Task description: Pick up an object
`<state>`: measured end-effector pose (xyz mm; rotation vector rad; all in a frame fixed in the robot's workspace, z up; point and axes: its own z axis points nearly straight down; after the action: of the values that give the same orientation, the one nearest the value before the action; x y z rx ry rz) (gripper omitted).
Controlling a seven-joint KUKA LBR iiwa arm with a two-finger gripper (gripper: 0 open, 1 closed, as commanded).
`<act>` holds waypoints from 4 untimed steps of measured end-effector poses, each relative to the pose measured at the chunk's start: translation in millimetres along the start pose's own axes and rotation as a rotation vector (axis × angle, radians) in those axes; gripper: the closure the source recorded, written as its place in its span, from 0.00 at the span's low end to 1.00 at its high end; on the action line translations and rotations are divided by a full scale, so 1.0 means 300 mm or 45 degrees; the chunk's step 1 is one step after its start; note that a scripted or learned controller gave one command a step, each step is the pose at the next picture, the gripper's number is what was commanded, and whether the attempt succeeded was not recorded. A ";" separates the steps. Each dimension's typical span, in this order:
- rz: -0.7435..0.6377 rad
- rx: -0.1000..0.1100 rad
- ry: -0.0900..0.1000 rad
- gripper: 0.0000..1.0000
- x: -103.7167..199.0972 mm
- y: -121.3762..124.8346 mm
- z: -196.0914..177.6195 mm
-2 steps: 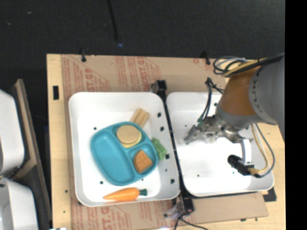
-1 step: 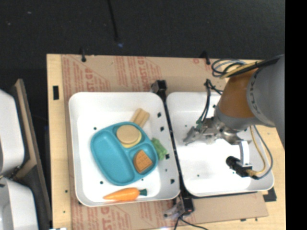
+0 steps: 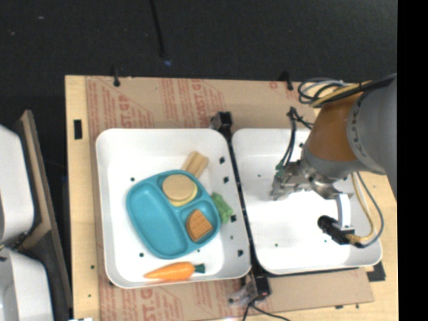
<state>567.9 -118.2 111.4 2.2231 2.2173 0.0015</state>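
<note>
The left bin [image 3: 110, 179] carries every candidate for the pick. A blue divided tray [image 3: 157, 223] lies at its middle, tilted on the diagonal, with a round tan disc [image 3: 180, 188] in its upper compartment and a brown toast-like piece [image 3: 199, 225] in the compartment at its right end. A pale wooden block [image 3: 195, 163] sits just beyond the tray's upper edge, touching or nearly touching the disc, a small green piece [image 3: 223, 208] pokes out beside the tray's right rim, and an orange carrot [image 3: 175, 271] lies alone near the bin's front wall, clear of the tray. Across the divider, the right bin [image 3: 294, 253] has the gripper [image 3: 284, 184] hanging low over its upper left part, under the grey arm with its orange band [image 3: 331, 136]. From this slanted view the gripper is a small dark cluster, and whether it is spread or pressed together cannot be told; nothing is visibly pinched in it and no object lies beneath it. To do this step well, the arm would likely need to lift over the divider into the left bin and choose something that stands free. The carrot looks like the best target, since it is isolated with room on both long sides; closing across its narrow width should be more secure than trying the flat pieces seated inside the tray, where the rims could block the approach.
</note>
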 end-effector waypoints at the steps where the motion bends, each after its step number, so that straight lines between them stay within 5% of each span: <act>1: -0.003 -0.005 0.000 1.00 -0.003 0.006 -0.210; 2: -0.003 -0.003 0.000 1.00 -0.005 0.009 -0.345; 4: -0.009 0.002 0.002 1.00 0.305 -0.026 -0.340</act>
<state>560.2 -26.7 213.4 2.2172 2.2262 0.0012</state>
